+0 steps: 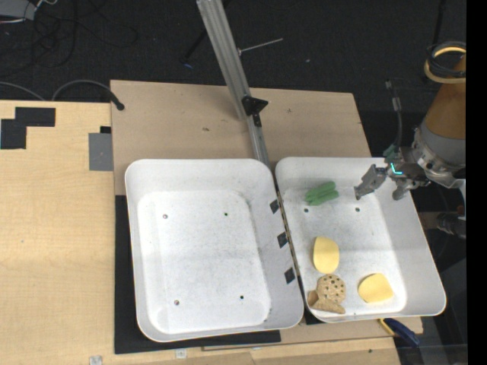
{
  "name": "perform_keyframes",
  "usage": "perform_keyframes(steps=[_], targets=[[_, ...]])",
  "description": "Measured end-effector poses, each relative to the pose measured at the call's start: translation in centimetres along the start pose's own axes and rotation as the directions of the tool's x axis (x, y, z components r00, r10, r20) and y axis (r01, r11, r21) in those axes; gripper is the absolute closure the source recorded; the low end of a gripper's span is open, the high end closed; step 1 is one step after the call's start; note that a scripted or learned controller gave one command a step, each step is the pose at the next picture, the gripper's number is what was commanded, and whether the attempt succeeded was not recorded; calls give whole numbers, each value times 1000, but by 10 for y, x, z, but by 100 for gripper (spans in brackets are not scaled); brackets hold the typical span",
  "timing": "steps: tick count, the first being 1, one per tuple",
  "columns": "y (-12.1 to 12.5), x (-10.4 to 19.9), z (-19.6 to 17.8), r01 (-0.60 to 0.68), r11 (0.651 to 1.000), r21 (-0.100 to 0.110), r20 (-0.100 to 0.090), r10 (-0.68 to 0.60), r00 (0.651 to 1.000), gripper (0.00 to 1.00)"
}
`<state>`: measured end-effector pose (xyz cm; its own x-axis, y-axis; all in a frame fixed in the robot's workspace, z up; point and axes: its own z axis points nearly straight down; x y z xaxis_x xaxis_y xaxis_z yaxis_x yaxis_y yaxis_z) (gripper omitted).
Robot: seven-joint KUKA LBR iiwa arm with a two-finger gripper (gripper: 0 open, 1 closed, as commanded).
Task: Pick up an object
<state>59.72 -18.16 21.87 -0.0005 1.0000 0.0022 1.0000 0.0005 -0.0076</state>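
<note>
My gripper (386, 185) hangs over the back right part of the right bin (403, 234), its two fingers spread apart with nothing between them. A green ridged piece (321, 194) lies to its left near the bin's back. Nearer the front lie a pale yellow oval piece (326, 255), a yellow round piece (375, 287) and a brown speckled cookie-like piece (329, 293) at the front edge.
The left bin (202, 249) sits beside the right one, joined by black clips. A grey metal rail (232, 71) slants from the back down to the gap between the bins. The wooden bench top extends left and behind.
</note>
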Motion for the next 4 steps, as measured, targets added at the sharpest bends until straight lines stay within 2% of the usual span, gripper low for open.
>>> perform_keyframes(steps=[1, 3, 4], targets=[[1, 0, -3, 1, 1000, -5, 2, -1, 1000, 0], [-10, 1, 87, -1, 1000, 0, 0, 1, 1000, 0], [-9, 1, 128, -3, 1000, -7, 2, 3, 1000, 0]])
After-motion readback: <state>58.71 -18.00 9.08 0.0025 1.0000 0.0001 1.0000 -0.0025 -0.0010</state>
